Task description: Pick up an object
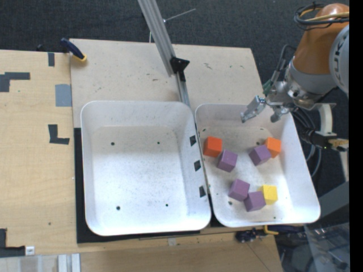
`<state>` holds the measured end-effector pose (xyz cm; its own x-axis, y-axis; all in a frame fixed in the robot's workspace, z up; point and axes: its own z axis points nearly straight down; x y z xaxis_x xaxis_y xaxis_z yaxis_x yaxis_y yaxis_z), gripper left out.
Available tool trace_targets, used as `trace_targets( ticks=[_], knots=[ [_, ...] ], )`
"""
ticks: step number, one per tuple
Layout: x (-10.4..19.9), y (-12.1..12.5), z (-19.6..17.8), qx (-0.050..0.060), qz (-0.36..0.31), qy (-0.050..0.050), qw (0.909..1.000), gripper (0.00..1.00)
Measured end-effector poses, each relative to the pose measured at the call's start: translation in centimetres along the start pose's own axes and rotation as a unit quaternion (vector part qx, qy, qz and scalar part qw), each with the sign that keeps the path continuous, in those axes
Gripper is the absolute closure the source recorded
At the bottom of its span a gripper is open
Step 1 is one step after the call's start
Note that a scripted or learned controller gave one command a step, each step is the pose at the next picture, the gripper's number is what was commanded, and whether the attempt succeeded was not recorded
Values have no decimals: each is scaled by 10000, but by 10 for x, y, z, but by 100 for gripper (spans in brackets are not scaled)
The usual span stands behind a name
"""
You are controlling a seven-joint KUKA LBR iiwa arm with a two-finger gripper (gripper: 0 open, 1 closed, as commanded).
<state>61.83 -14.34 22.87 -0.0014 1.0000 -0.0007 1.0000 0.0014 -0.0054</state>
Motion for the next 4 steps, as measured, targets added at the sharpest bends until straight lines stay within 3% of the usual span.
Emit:
trace_targets(
  ticks=[2,3,4],
  knots=[
    [-3,-4,126,12,3,2,10000,0],
    [-2,-2,112,-18,-9,4,10000,100],
    [-12,1,60,-46,2,-3,10000,100]
  ],
)
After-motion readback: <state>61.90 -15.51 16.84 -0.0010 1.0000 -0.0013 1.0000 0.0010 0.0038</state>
